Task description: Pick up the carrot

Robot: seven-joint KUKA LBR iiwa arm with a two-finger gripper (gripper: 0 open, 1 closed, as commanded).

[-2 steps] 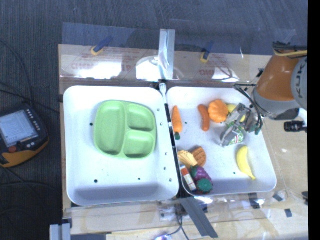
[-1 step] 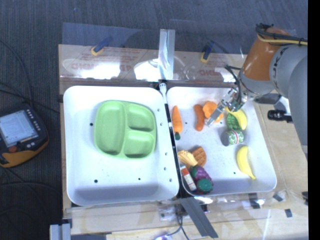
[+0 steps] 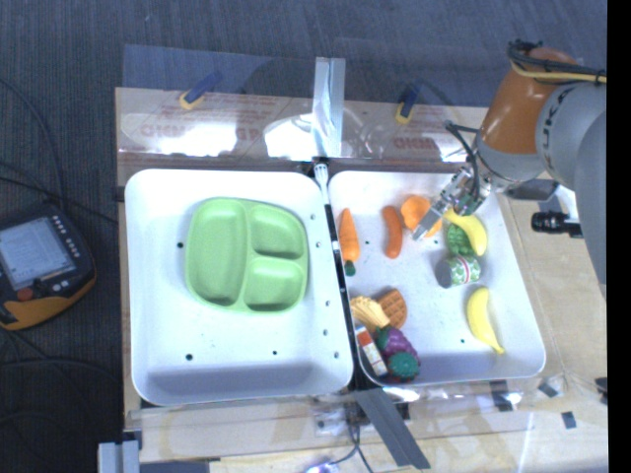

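The two-finger metal gripper on the grey arm with the orange band hangs low over the upper part of the right-hand shallow white bin; whether its fingers are apart or together cannot be told from this slanted view. Just to its left, touching or nearly touching the tip, lies a short orange chunk, and a little further left a slim orange carrot-shaped piece lies lengthwise on the bin floor. Further left again, against the wall between the bins, rests the long orange carrot with a green end. Just right of the gripper sits a yellow curved banana, with a green and white can below it and a second yellow banana lower still. Well below and to the left are a waffle-like brown piece and a purple and green cluster. Far to the left, the other white bin holds a green divided plastic plate.
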